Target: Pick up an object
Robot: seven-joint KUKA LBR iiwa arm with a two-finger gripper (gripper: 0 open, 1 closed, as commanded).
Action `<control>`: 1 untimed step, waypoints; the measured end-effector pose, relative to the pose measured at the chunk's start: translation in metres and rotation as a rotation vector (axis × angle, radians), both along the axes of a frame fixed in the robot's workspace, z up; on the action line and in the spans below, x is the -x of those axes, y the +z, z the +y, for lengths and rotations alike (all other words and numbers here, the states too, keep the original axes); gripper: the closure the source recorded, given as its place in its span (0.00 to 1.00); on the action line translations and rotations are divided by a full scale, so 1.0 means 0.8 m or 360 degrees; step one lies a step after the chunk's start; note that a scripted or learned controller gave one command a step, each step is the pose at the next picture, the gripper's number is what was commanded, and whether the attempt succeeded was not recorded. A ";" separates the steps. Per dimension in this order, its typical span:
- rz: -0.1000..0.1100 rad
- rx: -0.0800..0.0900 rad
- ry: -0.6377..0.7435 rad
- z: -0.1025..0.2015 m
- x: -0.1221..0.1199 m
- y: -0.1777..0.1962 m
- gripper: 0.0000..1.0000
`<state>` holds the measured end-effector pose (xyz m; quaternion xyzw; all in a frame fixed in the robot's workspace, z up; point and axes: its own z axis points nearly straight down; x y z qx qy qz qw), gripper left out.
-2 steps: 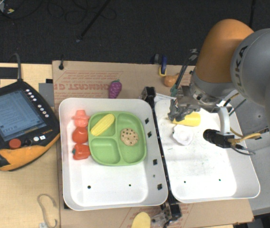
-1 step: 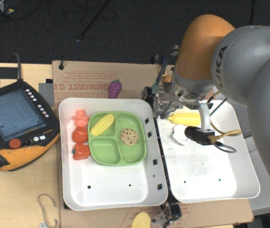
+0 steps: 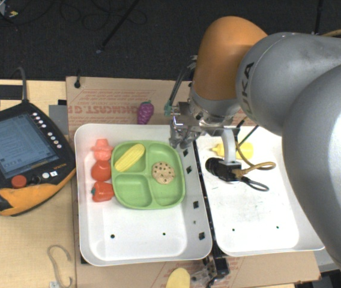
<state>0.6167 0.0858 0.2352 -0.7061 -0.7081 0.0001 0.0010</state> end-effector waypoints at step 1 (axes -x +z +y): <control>-0.0001 0.0004 0.0003 0.000 -0.008 -0.008 1.00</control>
